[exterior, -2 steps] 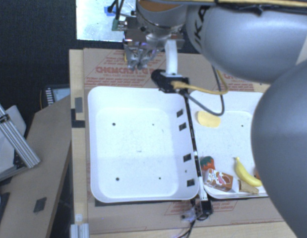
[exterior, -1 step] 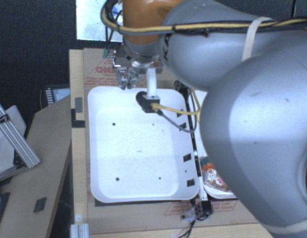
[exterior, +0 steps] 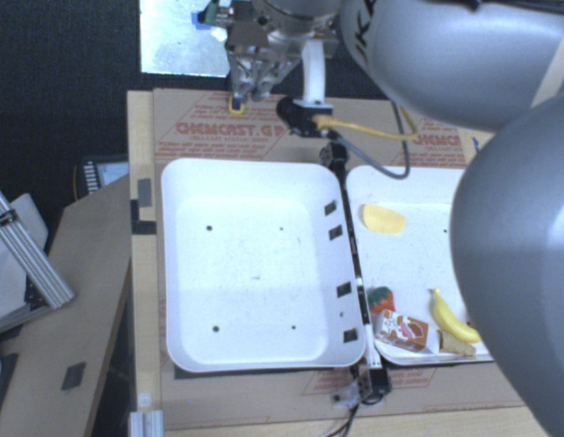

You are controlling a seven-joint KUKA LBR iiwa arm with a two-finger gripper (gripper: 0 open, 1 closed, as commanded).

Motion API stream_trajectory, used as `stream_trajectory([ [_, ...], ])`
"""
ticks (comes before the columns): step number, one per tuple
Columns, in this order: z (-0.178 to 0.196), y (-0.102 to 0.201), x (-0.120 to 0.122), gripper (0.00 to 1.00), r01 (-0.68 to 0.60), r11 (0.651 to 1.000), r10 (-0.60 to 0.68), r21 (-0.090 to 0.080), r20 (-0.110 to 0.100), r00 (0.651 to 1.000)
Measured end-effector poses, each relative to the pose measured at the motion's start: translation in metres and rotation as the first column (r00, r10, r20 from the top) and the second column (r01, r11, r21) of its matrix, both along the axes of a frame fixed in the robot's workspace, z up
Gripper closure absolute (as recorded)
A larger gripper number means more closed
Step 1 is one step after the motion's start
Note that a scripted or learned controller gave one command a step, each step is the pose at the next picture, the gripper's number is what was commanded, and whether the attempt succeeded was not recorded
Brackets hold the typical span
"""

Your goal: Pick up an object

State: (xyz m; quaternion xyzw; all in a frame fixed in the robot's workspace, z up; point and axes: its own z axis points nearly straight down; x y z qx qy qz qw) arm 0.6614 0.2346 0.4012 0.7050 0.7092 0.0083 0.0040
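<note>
The jaws cannot be told open from closed; the gripper [exterior: 248, 85] hangs beyond the left bin [exterior: 186, 244], nothing visibly between them. The yellow piece [exterior: 383, 218], banana [exterior: 451, 320] and snack packet [exterior: 402, 329] lie in the right bin [exterior: 418, 188]. A descent here would probably grab nothing. The arm [exterior: 500, 153] hides that bin's right side.

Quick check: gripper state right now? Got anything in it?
Gripper: above the cardboard behind the left bin; open or closed cannot be told, and no object shows between its fingers.
</note>
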Motion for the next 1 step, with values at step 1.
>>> stream_trajectory([
  [1, -0.0863, -0.0005, 0.0065, 1.0, 0.005, 1.0, -0.005, -0.008, -0.023, 1.0],
])
